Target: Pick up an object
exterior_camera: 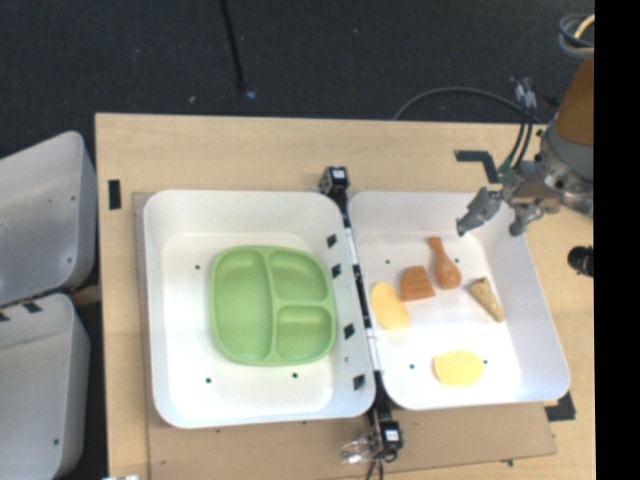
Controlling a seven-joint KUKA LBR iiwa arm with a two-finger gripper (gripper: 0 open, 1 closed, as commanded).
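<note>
The right bin [530,368] holds several toy foods: an orange-brown drumstick [443,261], a brown chunk [417,284], a pale yellow piece [390,305], a flat yellow oval [458,368] and a tan wedge [487,298]. My gripper [499,216] hangs over the bin's far right corner, above and to the right of the drumstick. Its two grey fingers [478,213] are spread apart, open, with nothing between them.
A green divided plate [272,303] lies in the left bin [170,268]. A ridge with black clips [352,298] separates the bins. Cables [450,98] loop over the bench behind the right bin. White chairs [40,228] stand at the left.
</note>
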